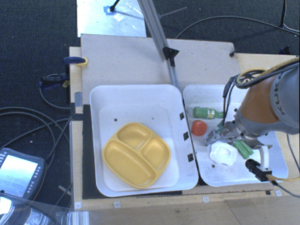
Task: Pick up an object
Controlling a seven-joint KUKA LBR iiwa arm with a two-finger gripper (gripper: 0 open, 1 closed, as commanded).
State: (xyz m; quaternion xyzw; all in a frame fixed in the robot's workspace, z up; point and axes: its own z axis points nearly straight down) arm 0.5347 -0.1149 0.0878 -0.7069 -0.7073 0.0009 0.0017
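In the right shallow white bin (281,165), the gripper (220,136) hangs over a white crumpled object (223,153); its state cannot be determined. No legible markings appear on the green plastic bottle (207,112).

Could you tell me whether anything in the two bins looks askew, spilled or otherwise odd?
Nothing looks spilled or broken. The yellow tray sits skewed to the left bin's walls, and the green bottle lies on its side in the right bin.
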